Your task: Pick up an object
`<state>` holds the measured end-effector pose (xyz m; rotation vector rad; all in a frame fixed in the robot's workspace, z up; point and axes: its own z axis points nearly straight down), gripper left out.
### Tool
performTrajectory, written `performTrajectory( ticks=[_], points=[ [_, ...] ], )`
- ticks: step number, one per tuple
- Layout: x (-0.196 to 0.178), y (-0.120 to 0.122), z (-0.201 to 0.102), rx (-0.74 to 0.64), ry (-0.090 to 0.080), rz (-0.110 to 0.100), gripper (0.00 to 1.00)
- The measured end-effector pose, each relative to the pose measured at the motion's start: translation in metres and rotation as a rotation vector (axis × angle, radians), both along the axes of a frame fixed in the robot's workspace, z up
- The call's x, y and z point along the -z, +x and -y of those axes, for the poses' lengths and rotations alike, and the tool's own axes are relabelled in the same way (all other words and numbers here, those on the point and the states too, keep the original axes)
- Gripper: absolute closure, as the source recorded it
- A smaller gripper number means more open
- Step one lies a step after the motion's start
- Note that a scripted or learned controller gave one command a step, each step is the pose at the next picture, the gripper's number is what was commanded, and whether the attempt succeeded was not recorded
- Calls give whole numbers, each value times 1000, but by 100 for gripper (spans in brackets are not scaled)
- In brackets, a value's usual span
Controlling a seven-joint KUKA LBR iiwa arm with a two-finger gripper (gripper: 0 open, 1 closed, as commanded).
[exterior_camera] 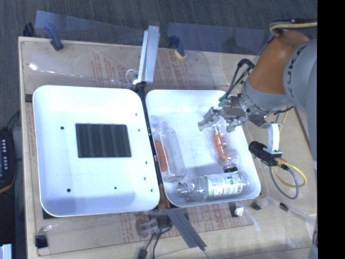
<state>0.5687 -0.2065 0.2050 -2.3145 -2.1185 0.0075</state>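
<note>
While hovering over the right bin (243, 99), gripper (220, 121) sits just above the top end of a small clear bottle with orange contents (222, 148). Fingers spread, one to each side, pinching nothing as far as visible. Bottle lies flat near the bin's right wall, long axis running up-down in the camera view, dark cap toward the near end. Larger labelled bottle (218, 186) lies crosswise just below it; clear tube with orange insert (166, 151) rests by the left wall. Left bin (48, 144) carries only a dark grid panel (103, 140). Suggested approach: shift slightly toward the bottle's middle, straddle its narrow width, descend until near the floor, then close. Risk: slippery round body rolling away.
</note>
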Motion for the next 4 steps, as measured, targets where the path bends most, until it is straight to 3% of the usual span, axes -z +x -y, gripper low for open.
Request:
performTrajectory(
  ticks=[2, 3, 4],
  points=[
    [51, -5, 2, -191, 3, 2, 0],
    [42, -5, 2, -330, 1, 4, 0],
    [41, -5, 3, -354, 1, 5, 0]
  ],
)
